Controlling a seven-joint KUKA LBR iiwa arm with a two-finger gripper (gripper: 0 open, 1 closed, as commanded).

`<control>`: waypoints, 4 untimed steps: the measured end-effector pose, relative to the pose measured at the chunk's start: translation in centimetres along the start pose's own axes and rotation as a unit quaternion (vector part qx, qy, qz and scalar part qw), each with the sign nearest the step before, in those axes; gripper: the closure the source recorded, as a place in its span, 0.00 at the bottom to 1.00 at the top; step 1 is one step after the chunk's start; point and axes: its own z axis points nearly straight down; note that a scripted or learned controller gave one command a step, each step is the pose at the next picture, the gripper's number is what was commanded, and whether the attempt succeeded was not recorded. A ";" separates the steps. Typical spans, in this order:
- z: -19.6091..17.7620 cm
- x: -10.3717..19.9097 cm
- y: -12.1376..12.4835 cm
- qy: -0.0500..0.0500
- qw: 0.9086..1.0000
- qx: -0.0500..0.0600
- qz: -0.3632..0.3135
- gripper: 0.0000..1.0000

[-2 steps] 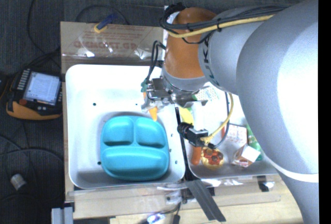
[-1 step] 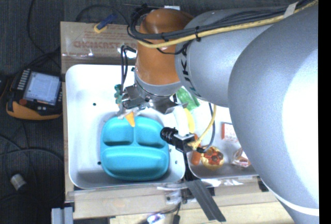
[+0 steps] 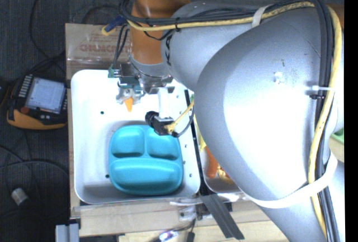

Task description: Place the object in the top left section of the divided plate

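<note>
A blue divided plate (image 3: 146, 160) lies in the near half of the left white bin (image 3: 89, 123), with two small sections on its far side and one large section in front. Its top left section (image 3: 127, 143) holds nothing. My gripper (image 3: 130, 96) hangs over the bin floor just beyond the plate's far left edge. A small orange object (image 3: 130, 104) pokes out between its fingertips, and the gripper is shut on it. The grey arm hides most of the right side of the view.
A cardboard box (image 3: 95, 45) lies behind the left bin. Orange items (image 3: 211, 165) show in the right bin under the arm. A black and yellow cable end (image 3: 159, 122) hangs by the plate's far right edge. A handheld device (image 3: 42, 98) lies on the floor at left.
</note>
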 end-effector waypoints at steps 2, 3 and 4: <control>8.0 4.0 -0.1 0.002 0.970 -0.006 0.242 1.00; 6.2 4.1 -1.7 0.000 0.957 0.001 0.291 1.00; 5.4 4.0 4.6 -0.002 0.956 0.006 0.292 1.00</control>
